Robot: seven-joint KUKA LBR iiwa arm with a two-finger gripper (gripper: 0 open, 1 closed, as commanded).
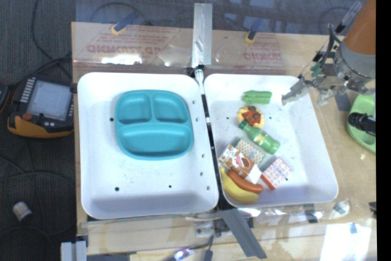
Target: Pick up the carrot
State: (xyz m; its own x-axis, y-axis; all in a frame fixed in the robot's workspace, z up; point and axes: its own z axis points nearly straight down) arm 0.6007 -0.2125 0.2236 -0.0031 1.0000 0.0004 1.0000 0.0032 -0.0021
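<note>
The carrot (244,179) looks like a slim orange-red piece lying across a yellow banana (237,191) at the front left of the right bin (317,150). My gripper (292,95) hangs over the back right part of that bin, well behind the carrot and to its right. It points down and left towards a green vegetable (256,96). Nothing shows in its grasp.
Between gripper and carrot lie a yellow-red toy (249,114), a green bottle (263,140) and two small printed boxes (241,156) (277,172). The left bin (98,180) holds a teal divided plate (154,123). A green object (364,119) sits outside the bin at right.
</note>
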